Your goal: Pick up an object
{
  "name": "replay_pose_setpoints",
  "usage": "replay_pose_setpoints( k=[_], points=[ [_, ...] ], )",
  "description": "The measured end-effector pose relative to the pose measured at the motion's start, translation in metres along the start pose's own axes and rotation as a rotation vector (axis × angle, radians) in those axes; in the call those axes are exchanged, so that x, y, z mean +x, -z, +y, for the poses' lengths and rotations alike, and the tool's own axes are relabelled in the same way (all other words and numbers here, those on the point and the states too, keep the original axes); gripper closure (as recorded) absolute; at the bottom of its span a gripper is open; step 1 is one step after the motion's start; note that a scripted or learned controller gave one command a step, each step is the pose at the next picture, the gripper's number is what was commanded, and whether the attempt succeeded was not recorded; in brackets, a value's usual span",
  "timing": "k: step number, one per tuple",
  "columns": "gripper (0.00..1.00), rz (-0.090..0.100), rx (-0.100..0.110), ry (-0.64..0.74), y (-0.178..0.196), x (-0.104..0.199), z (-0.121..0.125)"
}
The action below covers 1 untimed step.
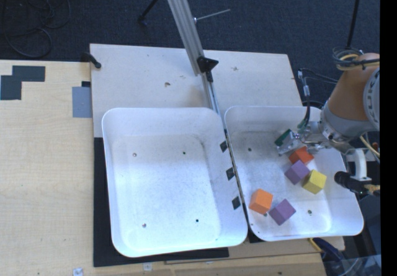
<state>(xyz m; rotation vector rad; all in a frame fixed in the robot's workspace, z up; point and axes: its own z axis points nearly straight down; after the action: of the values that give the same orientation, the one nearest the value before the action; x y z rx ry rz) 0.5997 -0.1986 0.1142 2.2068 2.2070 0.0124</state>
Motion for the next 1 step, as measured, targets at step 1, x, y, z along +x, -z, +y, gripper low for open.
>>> replay_pose_setpoints(
  k=[1],
  points=[
    [0.00,0.010,0.023,-0.001,-0.0148,0.0001,0.0096]
  ],
)
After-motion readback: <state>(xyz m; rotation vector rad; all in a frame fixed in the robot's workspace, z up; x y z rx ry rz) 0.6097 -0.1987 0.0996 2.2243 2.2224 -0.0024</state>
